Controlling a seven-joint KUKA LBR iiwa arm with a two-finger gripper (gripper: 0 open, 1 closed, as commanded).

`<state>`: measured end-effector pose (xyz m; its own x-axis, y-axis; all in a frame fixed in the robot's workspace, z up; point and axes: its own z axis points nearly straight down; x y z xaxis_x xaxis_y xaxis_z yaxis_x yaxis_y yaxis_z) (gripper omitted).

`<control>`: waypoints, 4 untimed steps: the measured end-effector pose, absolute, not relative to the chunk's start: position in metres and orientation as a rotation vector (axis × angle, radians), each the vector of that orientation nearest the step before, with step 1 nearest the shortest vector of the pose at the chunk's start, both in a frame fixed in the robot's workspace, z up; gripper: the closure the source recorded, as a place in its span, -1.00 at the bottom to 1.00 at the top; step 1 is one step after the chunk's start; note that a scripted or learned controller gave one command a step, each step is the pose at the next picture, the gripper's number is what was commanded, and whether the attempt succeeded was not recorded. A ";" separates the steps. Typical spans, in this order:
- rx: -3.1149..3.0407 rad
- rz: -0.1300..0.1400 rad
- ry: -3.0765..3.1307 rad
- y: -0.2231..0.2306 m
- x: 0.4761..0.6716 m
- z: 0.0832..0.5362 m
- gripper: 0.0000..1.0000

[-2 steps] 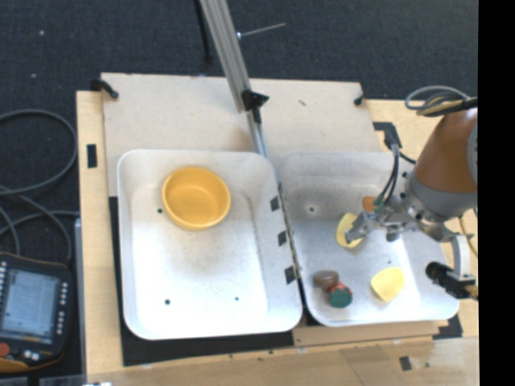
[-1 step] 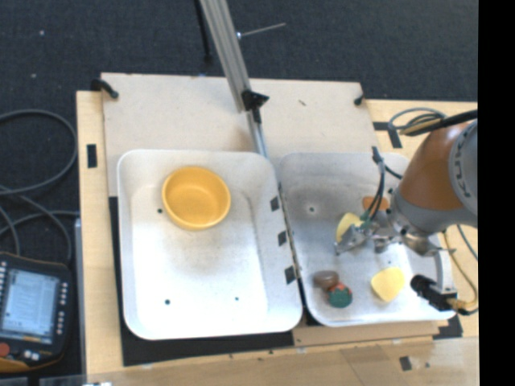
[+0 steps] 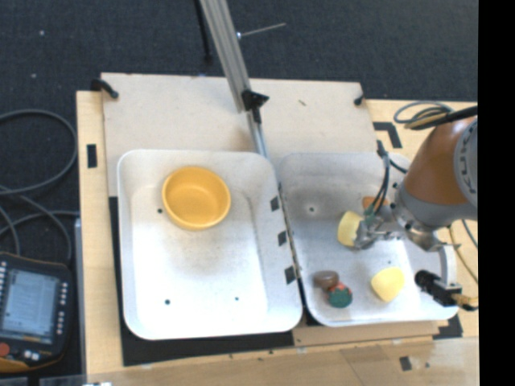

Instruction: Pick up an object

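Hand [image 3: 367, 236] against yellow block [image 3: 348, 227]

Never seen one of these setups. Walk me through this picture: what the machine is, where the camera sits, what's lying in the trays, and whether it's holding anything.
The camera sits above a bench and looks down at a slant. On the bench are two shallow white trays side by side: the left bin and the right bin. The machine is a robot arm, grey with an orange band, reaching in from the right. At its end is the gripper, the part that grabs, now low over the right bin and right beside a pale yellow piece. Whether it actually grips that piece cannot be told from here. The left bin holds a yellow bowl. The right bin also holds a second yellow piece, a small brown object and a small green one with a red spot.
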<state>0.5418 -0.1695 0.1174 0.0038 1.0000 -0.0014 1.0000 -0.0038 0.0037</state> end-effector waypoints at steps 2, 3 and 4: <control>2.213 0.006 2.219 -0.176 0.546 0.236 1.00; 2.212 0.005 2.220 -0.178 0.547 0.290 1.00; 2.215 0.000 2.229 -0.129 0.562 0.273 1.00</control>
